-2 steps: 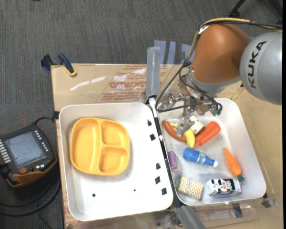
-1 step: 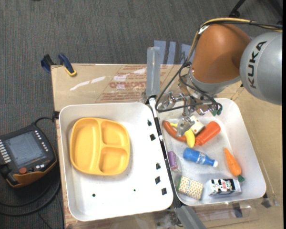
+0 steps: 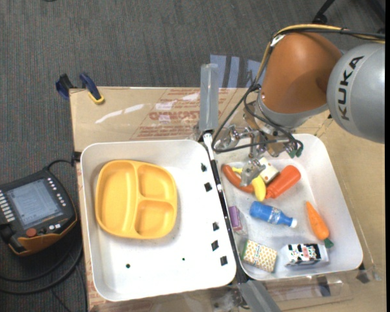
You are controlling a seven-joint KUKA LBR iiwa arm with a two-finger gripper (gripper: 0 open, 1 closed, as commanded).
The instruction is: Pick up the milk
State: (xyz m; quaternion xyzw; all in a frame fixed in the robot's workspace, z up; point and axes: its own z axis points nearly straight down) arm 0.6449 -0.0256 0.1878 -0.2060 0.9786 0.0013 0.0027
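Camera view: milk carton (image 3: 306, 254), near right, light, stiff, crushable; grasp its flat sides. Gripper (image 3: 254, 173) state undeterminable.

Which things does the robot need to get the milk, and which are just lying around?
For the job:
milk carton, near the front of the right bin
claw, over the far end of that bin

Just lying around:
blue bottle
carrot
orange bottle
banana
cracker
yellow plate in the left bin
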